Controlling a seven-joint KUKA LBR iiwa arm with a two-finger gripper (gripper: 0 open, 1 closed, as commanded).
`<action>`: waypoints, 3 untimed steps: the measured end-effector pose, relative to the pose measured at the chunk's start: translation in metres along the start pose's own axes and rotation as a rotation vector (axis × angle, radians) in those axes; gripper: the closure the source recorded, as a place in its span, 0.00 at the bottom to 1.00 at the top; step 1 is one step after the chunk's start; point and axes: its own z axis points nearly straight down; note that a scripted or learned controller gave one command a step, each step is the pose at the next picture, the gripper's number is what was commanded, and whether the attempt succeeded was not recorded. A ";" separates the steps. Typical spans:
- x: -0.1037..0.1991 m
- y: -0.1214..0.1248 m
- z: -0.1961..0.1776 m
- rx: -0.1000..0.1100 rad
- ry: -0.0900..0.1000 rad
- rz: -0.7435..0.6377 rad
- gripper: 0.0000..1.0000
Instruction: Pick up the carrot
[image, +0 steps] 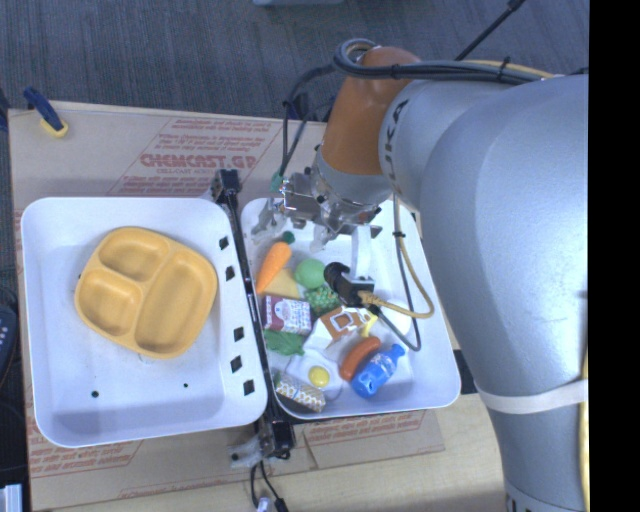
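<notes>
**Orange carrot in right bin, gripper just above it**

Orange toy carrot w/ green top (272, 265) lies tilted at the upper left of the right white bin (440, 375), near the divider edge, not lifted. Grey arm w/ orange band (362, 120) reaches in from the right; metal two-finger gripper (305, 222) sits over the bin's upper end, just beyond the carrot's green tip. Nothing visible between its tips; opening width can't tell, fingers too small and cluttered. Contact w/ carrot: can't tell.

Other items in same bin: green round toy (311, 273) beside the carrot, small red-white carton (290, 314), red sausage-shaped toy (359, 356), blue bottle (378, 371), fried-egg toy (318, 376). Left white bin (50, 400) holds a yellow compartment plate (146, 290), well apart from the carrot.
</notes>
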 end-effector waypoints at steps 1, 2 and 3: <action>-0.060 0.025 0.065 0.001 0.000 0.283 0.00; -0.080 -0.001 0.100 0.000 -0.001 0.317 0.00; -0.066 0.002 0.099 0.000 -0.007 0.446 0.00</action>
